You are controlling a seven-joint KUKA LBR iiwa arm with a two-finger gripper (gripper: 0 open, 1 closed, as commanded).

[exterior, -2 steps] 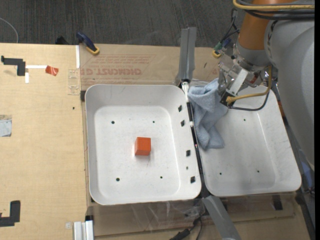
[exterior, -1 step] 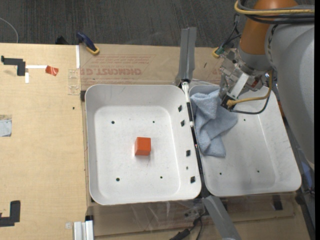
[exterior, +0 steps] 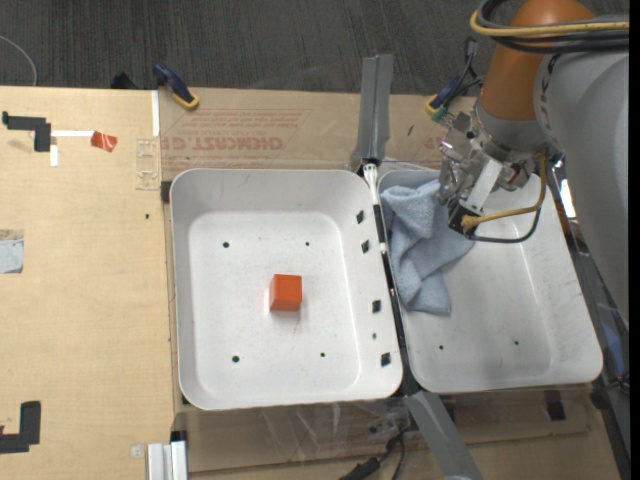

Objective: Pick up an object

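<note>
Orange block (exterior: 286, 293) lying mid-floor in left bin (exterior: 200, 368); crumpled blue cloth (exterior: 420, 248) against right bin's (exterior: 560, 358) left wall. Mirrored "CHEMCYL" lettering on cardboard (exterior: 250, 133) behind. Gripper (exterior: 452, 200) low over cloth's upper edge, arm angled in from upper right.

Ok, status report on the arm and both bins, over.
Gripper over right white bin, at crumpled light-blue cloth. Orange block alone in left white bin. Nothing blocking it.
</note>
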